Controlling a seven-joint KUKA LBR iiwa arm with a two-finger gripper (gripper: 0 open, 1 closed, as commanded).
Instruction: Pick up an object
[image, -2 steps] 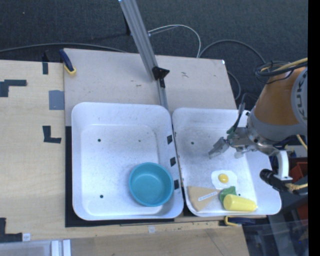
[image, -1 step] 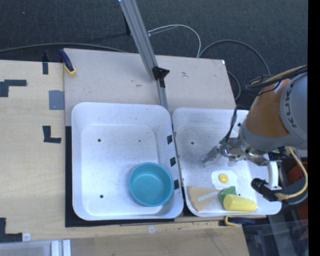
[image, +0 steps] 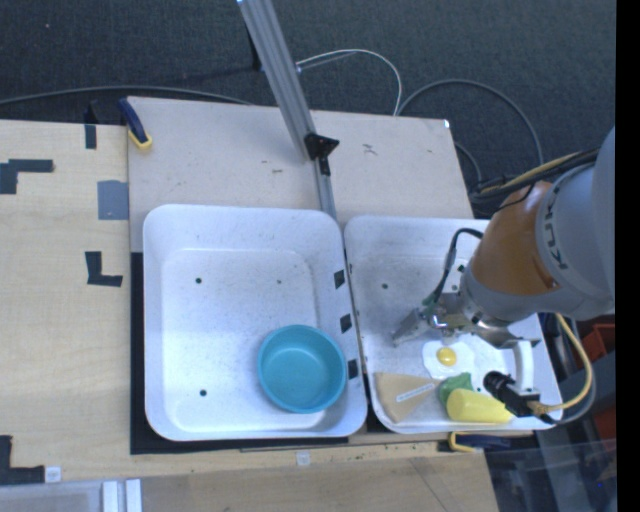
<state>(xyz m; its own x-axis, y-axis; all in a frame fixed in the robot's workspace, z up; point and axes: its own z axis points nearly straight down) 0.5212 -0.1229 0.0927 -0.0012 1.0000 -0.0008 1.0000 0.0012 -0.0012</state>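
While the arm reaches in from 3 o'clock, the gripper (image: 408, 328) hangs over the right bin (image: 395, 250) w/ fingers narrowly apart, holding nothing. Fried egg toy (image: 446, 357), cheese wedge (image: 403, 392), yellow pepper (image: 476, 406) lie toward 5 o'clock (blue bowl (image: 301, 367) in left bin (image: 200, 240)).

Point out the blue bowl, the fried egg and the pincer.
blue bowl (image: 300, 368), camera view, on its inner floor, left bin.
fried egg (image: 446, 356), camera view, on the yolk, right bin.
pincer (image: 405, 330), camera view, midway between its fingertips, right bin.
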